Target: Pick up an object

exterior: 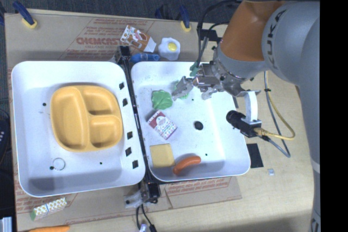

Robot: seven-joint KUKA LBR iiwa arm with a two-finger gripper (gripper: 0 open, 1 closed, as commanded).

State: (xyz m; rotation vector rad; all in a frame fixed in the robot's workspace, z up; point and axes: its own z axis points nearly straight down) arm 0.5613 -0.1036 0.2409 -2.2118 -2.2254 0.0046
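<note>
Inspector: Objects for picking lie in your right bin (234, 138). You have a green leafy piece (161, 99) near the bin's middle left, a small red-and-white carton (162, 125) just below it, a tan square slice (162, 155) near the front wall, and an orange sausage (187, 164) beside that slice.

Operator: And the claw?

Inspector: Your gripper (189, 86) sits low over the upper part of the right bin, just right of the green piece. You cannot tell how far its fingers are parted; a greenish scrap shows at the tip, but whether it is gripped is unclear.

Operator: The left bin?

Inspector: Your left bin (27, 133) carries a yellow divided tray (87, 117), lying flat, well apart from the gripper.
</note>
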